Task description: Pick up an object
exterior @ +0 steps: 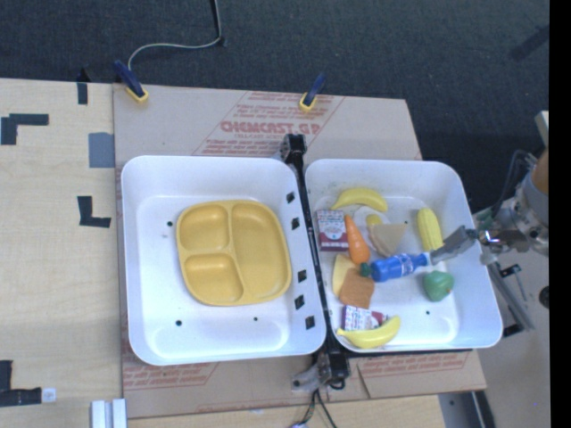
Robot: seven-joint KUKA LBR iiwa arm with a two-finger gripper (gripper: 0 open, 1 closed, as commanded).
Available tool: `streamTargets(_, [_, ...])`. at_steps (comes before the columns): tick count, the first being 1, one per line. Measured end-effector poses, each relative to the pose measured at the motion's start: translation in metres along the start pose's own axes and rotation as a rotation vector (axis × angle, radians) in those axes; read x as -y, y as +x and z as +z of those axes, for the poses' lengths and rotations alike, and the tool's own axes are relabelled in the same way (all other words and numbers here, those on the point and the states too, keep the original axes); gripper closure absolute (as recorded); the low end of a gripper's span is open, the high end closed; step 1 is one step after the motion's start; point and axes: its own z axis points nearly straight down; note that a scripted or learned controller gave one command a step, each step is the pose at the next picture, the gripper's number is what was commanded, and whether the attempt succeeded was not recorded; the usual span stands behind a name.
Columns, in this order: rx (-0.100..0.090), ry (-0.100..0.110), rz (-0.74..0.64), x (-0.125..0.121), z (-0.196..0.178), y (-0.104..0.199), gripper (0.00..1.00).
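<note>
The right bin (pixel 459 185) holds several toy foods. A banana (pixel 359 198) lies near its far side, with a red and white box (pixel 331 230) and an orange carrot (pixel 357 242) below it. A blue bottle (pixel 395 266) lies across the middle, a yellow corn cob (pixel 430 227) to its upper right and a green pepper (pixel 437 284) to its lower right. A second banana (pixel 373 333) rests near the front wall. My gripper (pixel 453 243) reaches in over the right wall, its tip between the corn and the pepper, close to the bottle's right end.
The left bin (pixel 143 328) holds a yellow divided plate (pixel 234 251). Tan and yellow flat slices (pixel 354 285) and another small box (pixel 359 316) lie in the right bin. Two clamps (pixel 131 81) hold the cardboard at the back. A cable (pixel 214 12) runs over the dark floor.
</note>
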Motion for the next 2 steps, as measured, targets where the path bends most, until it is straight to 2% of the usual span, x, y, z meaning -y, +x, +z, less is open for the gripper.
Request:
streamTargets(1, [-0.002, 0.004, -0.002, -0.023, 0.113, 0.070, 0.00])
streamTargets(2, [-0.002, 0.003, -0.001, -0.024, 0.103, 0.069, 1.00])
